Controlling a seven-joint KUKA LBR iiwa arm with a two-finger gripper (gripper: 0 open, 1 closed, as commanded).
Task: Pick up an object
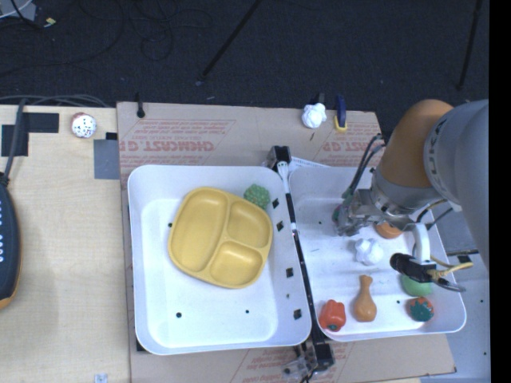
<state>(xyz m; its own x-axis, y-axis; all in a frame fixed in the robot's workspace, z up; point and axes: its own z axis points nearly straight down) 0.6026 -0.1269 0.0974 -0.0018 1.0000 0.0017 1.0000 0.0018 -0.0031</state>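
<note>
My gripper (348, 220) hangs low over the upper middle of the right bin (319, 183), with the grey and orange arm above it at the right. Just below and right of it lies a crumpled white thing (368, 251), and a small orange thing (389, 230) sits beside the wrist. Along the bin's front lie a red pepper (333, 315), a tan drumstick-shaped toy (365, 300), a green toy (417, 287) and a green-and-orange toy (421, 309). I see nothing between the gripper's tips.
In the left bin (152, 294) a yellow divided plate (221, 235) lies with a green bumpy toy (256, 195) at its upper right corner. A black divider (292, 238) separates the bins. Behind them on the cardboard rest a white ball (314, 116) and a blue-yellow peg (341, 112).
</note>
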